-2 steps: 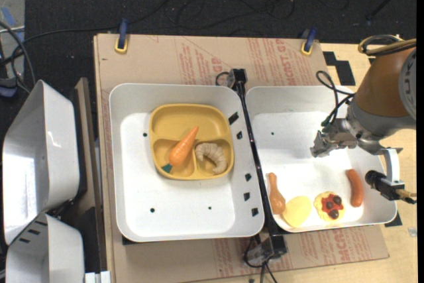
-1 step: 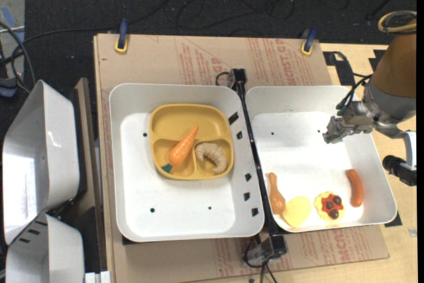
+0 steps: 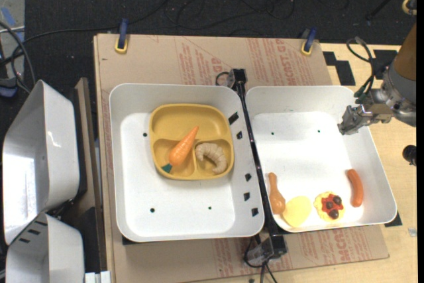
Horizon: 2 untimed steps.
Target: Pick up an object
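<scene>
Standing over the bench, I see the gripper [image 3: 349, 121] poised at the right-hand rim of the right bin [image 3: 301, 132], with nothing visibly caught in it; how wide it stands I cannot tell from this slant. Candidate items sit well apart from it, along the bin's near edge: a small orange sausage [image 3: 356, 187], a round piece dotted red and dark [image 3: 329, 205], a pale yellow disc [image 3: 298, 209] and an orange drumstick shape [image 3: 274, 193] just beside the disc. Over in the left bin [image 3: 132, 142] a yellow divided plate [image 3: 162, 122] holds a carrot [image 3: 183, 146] and a pale shrimp-like piece [image 3: 212, 156] in neighbouring compartments. To my eye this is the approach stage, no pick begun. Next, I judge, the arm needs to travel toward the near edge, choose one item, the sausage being closest, centre over it and descend.
</scene>
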Each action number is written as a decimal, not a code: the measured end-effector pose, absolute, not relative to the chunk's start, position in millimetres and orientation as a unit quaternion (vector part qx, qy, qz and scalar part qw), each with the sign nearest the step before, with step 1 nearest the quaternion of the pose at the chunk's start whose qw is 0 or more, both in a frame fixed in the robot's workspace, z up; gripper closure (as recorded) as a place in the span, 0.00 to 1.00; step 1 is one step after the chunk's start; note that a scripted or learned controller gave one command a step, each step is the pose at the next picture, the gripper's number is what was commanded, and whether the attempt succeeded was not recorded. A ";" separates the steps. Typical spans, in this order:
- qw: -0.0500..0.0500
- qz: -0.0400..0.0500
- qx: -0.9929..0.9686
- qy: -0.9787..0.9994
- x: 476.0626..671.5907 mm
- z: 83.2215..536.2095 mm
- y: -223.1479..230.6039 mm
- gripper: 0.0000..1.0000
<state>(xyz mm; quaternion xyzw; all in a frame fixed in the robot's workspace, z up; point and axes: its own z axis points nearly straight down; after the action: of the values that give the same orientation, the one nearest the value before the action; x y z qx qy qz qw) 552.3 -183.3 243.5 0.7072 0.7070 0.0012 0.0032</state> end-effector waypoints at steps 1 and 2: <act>0.002 0.001 0.706 0.708 553.4 271.5 -183.5 1.00; 0.000 0.001 0.704 0.710 555.4 267.8 -125.6 1.00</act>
<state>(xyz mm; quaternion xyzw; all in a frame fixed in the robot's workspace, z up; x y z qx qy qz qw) 555.4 -125.6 267.8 0.7042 0.7100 0.0006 -0.0004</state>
